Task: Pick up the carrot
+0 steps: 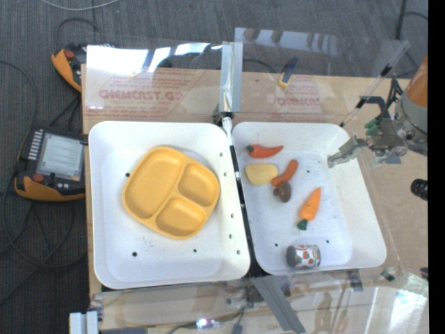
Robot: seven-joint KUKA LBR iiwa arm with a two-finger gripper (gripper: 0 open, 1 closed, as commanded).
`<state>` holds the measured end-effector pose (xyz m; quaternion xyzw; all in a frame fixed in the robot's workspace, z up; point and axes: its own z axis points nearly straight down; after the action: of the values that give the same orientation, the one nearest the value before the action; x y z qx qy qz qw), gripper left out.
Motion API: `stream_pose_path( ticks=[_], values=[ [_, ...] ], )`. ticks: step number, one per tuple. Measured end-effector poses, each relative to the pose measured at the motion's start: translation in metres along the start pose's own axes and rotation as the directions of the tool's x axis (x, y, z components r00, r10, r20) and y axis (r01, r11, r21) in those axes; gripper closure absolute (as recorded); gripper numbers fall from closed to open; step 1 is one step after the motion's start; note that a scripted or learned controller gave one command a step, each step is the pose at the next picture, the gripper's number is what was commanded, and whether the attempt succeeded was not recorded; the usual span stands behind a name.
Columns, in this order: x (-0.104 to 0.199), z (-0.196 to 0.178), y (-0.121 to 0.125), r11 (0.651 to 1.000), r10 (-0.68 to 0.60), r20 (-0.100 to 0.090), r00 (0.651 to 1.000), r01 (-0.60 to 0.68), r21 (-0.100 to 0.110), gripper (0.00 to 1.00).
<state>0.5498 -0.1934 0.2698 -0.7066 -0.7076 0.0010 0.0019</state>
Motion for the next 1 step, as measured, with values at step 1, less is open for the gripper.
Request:
stream_pose_path(
  ticks=[1],
  values=[
    [-0.0042,0.1380,-0.0239,1.000,0.017,-0.001,1.000,-0.017,0.001,0.00]
  ],
)
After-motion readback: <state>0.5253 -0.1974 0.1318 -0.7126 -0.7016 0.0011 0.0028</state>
